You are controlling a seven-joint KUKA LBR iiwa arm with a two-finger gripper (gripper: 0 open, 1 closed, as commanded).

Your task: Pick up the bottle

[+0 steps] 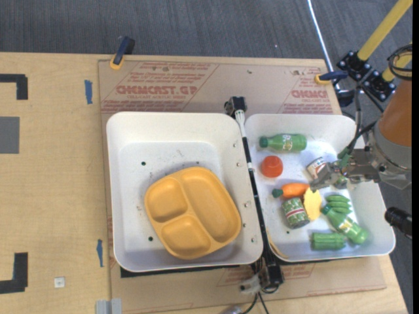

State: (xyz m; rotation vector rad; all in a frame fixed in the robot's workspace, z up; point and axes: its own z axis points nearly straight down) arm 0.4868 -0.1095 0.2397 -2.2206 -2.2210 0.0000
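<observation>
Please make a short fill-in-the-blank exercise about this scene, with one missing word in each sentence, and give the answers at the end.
1. The yellow divided plate lies in the ____ bin.
2. The plate has ____ compartments.
3. The green bottle lies on its side near the far edge of the ____ bin.
4. The small round object just in front of the bottle is ____ in colour.

Missing words: left; three; right; orange
</observation>
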